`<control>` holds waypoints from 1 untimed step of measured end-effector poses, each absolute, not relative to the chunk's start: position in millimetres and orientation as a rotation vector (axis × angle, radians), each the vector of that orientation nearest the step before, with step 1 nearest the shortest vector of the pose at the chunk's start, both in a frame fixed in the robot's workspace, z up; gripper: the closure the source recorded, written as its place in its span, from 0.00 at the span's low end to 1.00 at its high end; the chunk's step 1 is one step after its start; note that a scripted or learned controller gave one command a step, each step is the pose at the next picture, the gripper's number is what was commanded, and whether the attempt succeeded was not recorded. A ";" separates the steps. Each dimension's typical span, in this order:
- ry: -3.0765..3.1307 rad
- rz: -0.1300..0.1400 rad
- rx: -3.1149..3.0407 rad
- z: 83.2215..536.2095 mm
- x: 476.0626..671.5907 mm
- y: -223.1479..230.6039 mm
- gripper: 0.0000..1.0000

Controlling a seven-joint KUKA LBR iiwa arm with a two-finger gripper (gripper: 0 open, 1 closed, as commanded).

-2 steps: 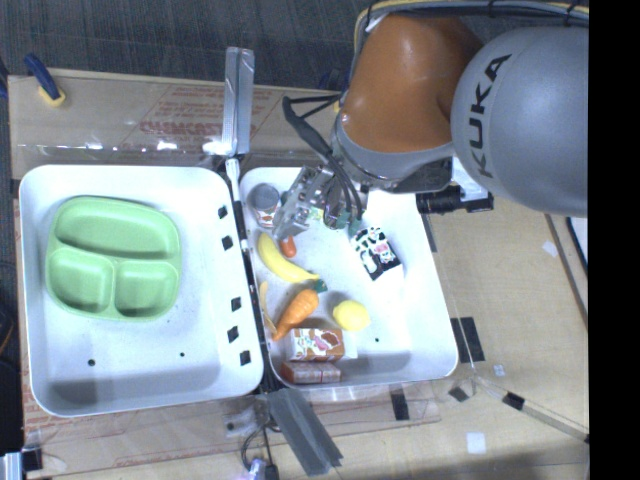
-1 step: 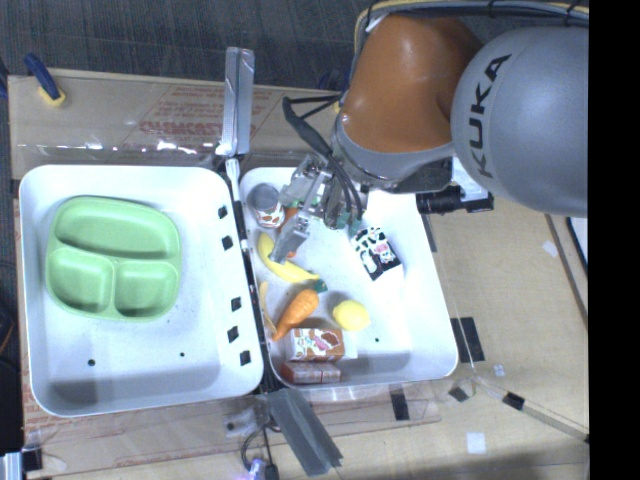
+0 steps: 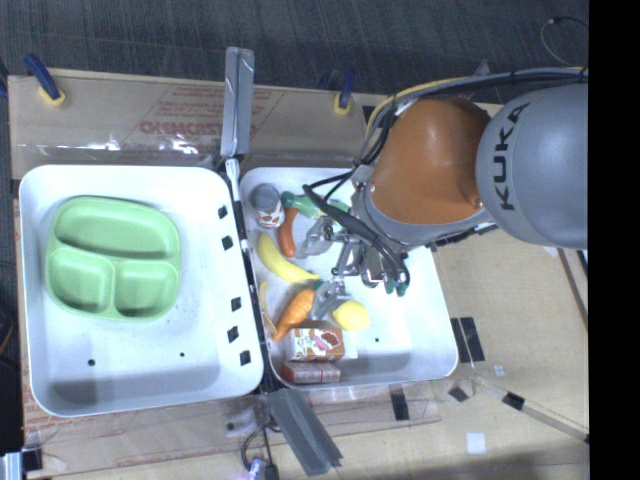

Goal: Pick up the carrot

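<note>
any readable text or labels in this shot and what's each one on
"KUKA": on the grey arm.
Red print on the cardboard sheet behind the bins: too blurred to read.
Label on the small box: too small to read.
Label on the can: unreadable.

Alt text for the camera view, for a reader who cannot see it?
The arm's gripper hangs over the right bin, just above the carrot, which lies among a banana, lemon and can. A green tray sits in the left bin.
</note>
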State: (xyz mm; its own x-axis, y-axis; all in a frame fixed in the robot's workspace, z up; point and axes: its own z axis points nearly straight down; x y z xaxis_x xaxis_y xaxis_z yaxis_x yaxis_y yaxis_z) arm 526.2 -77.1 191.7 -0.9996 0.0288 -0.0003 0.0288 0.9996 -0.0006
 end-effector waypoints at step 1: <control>3.124 0.002 -0.207 107.4 508.3 -87.6 0.00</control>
State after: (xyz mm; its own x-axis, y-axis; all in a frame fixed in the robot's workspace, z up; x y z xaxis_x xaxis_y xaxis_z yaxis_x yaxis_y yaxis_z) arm 508.3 -87.6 107.4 -0.9912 -0.1319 -0.0108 -0.1319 0.9913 0.0008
